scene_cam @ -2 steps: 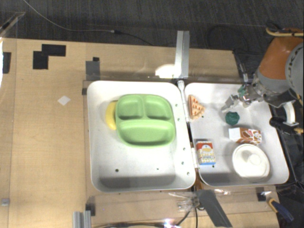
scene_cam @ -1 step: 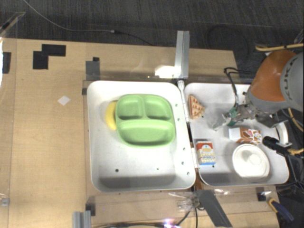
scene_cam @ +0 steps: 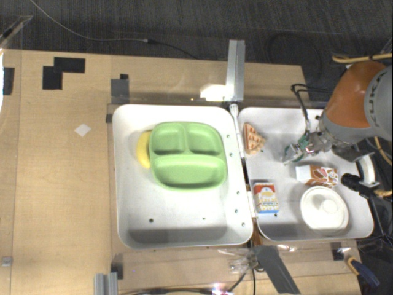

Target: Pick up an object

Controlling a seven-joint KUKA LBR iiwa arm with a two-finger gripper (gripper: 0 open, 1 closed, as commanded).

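**Gripper low in a crowded right bin, several ways to miss**

Nearest the camera, along the lower edge of the right bin [scene_cam: 359, 229], sit a round white lidded cup [scene_cam: 323, 208], smooth and glossy, and a small red-and-white carton [scene_cam: 265, 198], boxy and flat-faced; just beyond the cup lies a flat packet with a brown printed picture [scene_cam: 319, 176], thin and probably slippery. These three lie close together, so a descent aimed at one could, I judge, nudge a neighbour or catch two at once; the cup's curved lid offers little for two fingers to bite on, and the flat packet may slide away rather than lift.

Farther in, the gripper [scene_cam: 299, 150] hangs above bare bin floor, just beyond the packet and between it and a triangular waffle-patterned piece [scene_cam: 252, 138] by the dividing wall; whether its fingers are spread or pressed together I cannot tell, and nothing is visibly pinched between them. Closing where it stands risks grasping air.

In the left bin [scene_cam: 123, 183] a green sectioned tray [scene_cam: 186, 153], rounded, matte plastic, lies over a yellow object [scene_cam: 143, 149]; the tray is wide for the gripper, and the yellow thing is half covered, so both look like poor candidates.
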